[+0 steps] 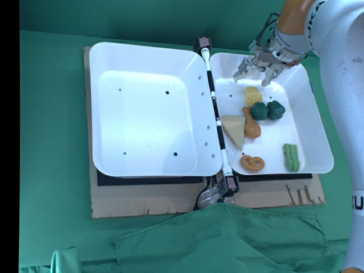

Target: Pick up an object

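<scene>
We see the gripper [252, 76] spread wide and holding nothing, the yellow block [252, 94] just beneath its fingertips.

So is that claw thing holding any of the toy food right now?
No. The gripper hangs open with nothing between its fingers, just above the yellow piece in the right bin.

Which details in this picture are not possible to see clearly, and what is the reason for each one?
- Gripper: small in the camera view, so a grasp cannot be confirmed; nothing shows between its fingers.
- Yellow piece: too small to identify.
- Two dark green pieces: touching or merely side by side, unclear.
- Arm: cut off by the top and right edges.
- Cardboard base: its front edge is covered by green cloth.
</scene>
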You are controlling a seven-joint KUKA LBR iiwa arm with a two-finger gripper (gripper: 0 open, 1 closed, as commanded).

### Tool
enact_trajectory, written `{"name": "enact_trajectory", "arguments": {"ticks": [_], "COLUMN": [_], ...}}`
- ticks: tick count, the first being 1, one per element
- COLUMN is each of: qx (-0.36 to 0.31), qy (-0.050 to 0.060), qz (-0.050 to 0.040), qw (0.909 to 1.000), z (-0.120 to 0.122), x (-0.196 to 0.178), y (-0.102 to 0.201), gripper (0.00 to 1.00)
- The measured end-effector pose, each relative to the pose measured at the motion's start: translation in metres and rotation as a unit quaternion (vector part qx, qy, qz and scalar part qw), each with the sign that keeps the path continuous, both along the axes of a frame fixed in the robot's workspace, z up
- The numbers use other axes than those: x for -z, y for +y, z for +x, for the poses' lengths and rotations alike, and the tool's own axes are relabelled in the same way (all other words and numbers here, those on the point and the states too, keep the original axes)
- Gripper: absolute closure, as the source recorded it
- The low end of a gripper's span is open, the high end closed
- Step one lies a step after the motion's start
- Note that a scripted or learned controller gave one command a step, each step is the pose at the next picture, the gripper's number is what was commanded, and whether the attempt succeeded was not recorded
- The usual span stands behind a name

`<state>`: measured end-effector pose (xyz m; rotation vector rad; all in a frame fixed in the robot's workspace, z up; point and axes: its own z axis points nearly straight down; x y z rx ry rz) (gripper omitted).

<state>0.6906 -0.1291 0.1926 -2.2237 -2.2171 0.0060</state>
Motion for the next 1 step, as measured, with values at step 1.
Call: {"name": "enact_trajectory", "arguments": {"ticks": [1], "qx": [-0.001], "qy": [-0.005], "qz": [-0.0010], "qw": [1.0000], "z": [0.0022], "x": [0.0082], "y": [-0.0011], "gripper": [0.00]}}
